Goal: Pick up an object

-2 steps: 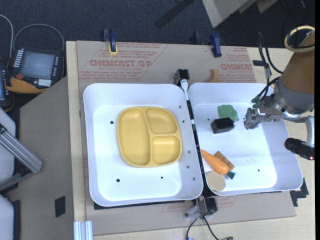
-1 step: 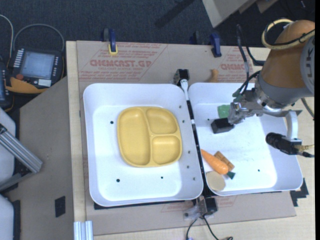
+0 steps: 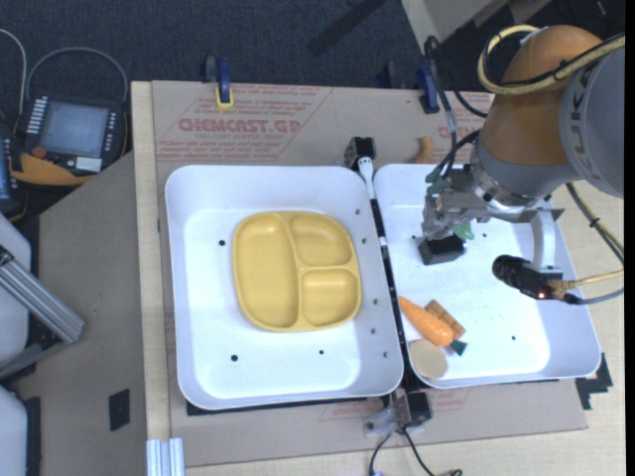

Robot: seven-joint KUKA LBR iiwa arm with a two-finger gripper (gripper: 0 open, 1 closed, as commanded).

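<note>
My gripper (image 3: 440, 248) hangs low over the upper left part of the right bin (image 3: 566, 360), under the grey arm with its orange band (image 3: 531, 97). A small green thing (image 3: 462, 232) peeks out just beside it. Near the bin's front left corner an orange toy carrot (image 3: 423, 318) lies at a slant, with a tan-brown piece (image 3: 447, 318) against it. In front of them lies a round beige disc (image 3: 429, 360). The carrot group is well below the gripper and apart from it.
The left bin (image 3: 193, 296) holds a yellow divided plate (image 3: 295, 269). A black part on a cable (image 3: 518, 273) hangs over the right bin's middle right. A ridge (image 3: 381, 256) separates the bins. Cardboard lies under both.
</note>
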